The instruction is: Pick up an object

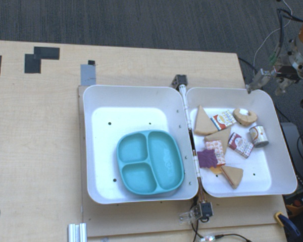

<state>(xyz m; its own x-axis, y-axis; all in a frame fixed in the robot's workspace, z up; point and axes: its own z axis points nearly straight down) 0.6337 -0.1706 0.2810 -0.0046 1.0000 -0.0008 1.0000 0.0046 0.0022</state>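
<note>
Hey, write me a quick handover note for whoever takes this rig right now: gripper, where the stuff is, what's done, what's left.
Gripper: at the far right corner of the right bin, above the rim, holding nothing visible.
Left bin: teal divided plate.
Right bin: tan wedges, small can, bagel-like piece, small packets, purple piece, all lying loose.
Done: nothing picked yet.
Left: descend on one object, probably the can or bagel piece nearest the gripper, grasp and lift.
</note>
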